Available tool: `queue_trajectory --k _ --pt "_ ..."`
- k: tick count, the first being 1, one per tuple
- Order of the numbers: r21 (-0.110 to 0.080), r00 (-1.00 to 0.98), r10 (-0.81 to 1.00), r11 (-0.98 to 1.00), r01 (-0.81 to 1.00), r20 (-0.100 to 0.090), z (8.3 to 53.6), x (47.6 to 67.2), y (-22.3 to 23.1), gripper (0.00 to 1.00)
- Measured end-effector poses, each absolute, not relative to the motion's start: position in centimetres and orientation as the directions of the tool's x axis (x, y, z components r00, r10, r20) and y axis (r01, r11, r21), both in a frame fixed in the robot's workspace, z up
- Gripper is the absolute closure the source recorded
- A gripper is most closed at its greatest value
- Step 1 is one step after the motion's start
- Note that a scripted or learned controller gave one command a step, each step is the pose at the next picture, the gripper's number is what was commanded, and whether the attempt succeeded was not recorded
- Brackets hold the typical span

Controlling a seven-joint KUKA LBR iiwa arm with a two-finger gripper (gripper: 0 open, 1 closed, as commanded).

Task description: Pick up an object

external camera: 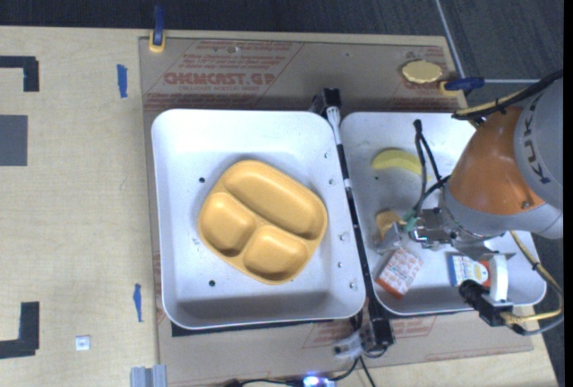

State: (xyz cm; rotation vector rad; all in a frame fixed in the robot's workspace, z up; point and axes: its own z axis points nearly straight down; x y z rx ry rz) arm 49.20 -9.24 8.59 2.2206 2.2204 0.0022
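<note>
My gripper point(419, 228) reaches down into the right bin point(367, 143) from the right, below the arm's orange band point(488, 175). It hovers just right of a small tan object point(386, 221) and above a white and red packet point(399, 270) near the bin's front left. A yellow curved object point(397, 162) lies further back in the same bin. Another white packet with blue and red print point(473, 270) is partly hidden beneath the wrist.
The left bin point(179, 143) holds a yellow three-compartment tray point(260, 219). Between the bins runs a black divider point(345, 179). A tan disc point(422, 72) sits on the cardboard behind the right bin. Cables point(421, 152) trail from the wrist.
</note>
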Motion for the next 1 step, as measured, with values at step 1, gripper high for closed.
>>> queue_trajectory --k 1 --pt "0.008 0.001 1.000 -0.001 1.000 -0.002 9.66 49.36 -9.29 1.00"
